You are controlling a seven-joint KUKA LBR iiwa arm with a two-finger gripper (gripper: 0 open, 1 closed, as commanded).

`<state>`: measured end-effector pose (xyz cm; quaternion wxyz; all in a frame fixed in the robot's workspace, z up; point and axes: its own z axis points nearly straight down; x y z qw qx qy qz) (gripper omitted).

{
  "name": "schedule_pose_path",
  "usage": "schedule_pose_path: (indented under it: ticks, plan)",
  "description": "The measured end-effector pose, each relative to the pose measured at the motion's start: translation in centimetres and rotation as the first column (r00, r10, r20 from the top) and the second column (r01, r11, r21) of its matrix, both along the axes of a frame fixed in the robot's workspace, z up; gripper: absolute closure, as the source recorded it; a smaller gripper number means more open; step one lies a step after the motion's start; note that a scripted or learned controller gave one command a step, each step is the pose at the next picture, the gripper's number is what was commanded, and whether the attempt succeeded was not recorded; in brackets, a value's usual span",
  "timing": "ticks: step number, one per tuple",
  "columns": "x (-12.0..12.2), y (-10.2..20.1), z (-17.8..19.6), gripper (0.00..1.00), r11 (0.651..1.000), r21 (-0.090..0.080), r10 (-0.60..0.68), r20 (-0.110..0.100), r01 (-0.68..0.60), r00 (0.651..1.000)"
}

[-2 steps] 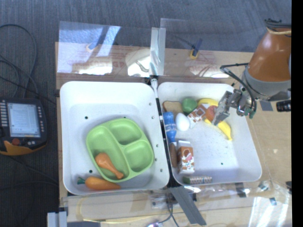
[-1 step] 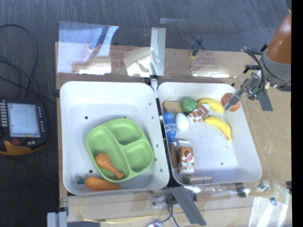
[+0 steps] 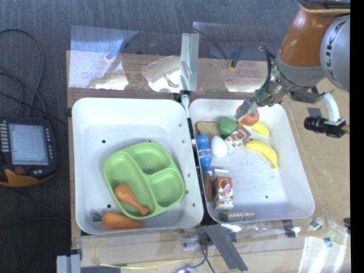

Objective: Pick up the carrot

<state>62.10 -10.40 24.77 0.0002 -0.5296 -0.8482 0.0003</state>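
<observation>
We locate the carrot at the left bin's near edge, just outside the green tray (which holds a drumstick). Far right, the gripper hangs above other toys; we cannot tell its state.

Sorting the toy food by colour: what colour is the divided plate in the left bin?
Light green; the divided plate shows clearly in the camera view.

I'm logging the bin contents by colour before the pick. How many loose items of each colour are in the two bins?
Orange: 3, carrot, drumstick, round item
Yellow: 2, bananas
Green: 2, plate, item
White: 1, egg
Blue: 1, bottle
Mixed print: 3, cartons, tube
Total: 12
</observation>
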Motion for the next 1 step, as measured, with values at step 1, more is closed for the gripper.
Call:
schedule_pose_path:
  ticks: [1]
  plan:
    - [3.10, 6.03, 1.08, 1.00, 0.976, -0.002, -0.217, 0.000, 0.217, 0.976]
